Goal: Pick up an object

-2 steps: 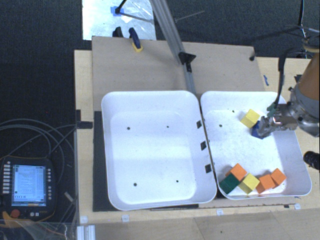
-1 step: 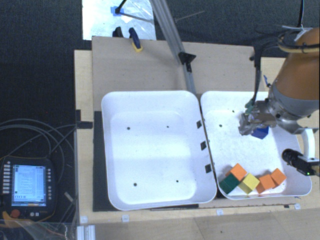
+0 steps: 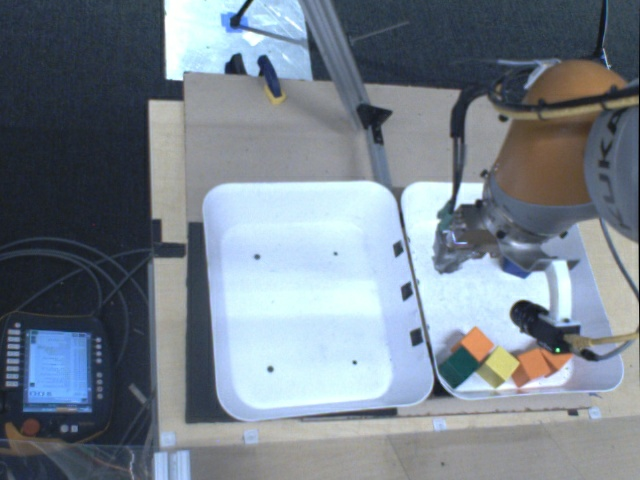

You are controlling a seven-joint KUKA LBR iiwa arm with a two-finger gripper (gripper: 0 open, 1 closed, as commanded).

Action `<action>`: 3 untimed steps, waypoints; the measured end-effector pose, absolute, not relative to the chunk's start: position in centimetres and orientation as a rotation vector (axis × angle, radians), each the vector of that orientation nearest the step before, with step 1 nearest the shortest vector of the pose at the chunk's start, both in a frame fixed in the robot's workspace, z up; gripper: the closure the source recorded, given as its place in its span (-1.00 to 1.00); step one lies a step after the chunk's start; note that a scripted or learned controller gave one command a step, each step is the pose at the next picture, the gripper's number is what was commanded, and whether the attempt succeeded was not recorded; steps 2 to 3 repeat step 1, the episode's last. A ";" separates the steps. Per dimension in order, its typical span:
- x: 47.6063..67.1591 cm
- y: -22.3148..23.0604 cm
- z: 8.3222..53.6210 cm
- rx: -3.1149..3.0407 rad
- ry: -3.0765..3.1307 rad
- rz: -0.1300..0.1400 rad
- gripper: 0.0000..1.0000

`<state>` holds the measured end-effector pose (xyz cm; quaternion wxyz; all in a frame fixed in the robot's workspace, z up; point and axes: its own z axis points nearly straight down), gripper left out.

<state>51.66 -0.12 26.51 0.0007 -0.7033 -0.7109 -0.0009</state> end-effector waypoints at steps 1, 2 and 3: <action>52.6 5.8 26.8 -2.208 -2.235 -0.006 1.00; 52.6 5.8 26.8 -2.208 -2.235 -0.006 1.00; 52.6 5.8 26.8 -2.208 -2.235 -0.006 1.00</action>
